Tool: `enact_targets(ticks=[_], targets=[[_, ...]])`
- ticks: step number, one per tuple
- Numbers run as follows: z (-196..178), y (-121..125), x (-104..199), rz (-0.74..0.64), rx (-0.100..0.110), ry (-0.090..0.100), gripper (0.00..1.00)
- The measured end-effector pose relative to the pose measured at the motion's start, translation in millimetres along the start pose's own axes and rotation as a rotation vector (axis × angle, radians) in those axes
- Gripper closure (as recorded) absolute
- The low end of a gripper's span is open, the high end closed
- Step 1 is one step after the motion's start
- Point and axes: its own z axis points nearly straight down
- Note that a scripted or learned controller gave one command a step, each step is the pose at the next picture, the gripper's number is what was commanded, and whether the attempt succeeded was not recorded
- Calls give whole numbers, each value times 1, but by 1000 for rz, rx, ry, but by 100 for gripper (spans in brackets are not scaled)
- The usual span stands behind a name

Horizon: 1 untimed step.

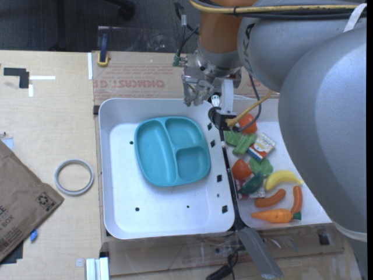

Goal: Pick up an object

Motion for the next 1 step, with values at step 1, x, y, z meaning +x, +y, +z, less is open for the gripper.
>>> enact_targets(ticks=[1], targets=[[-93, -9, -125, -242, -7, 2, 100]])
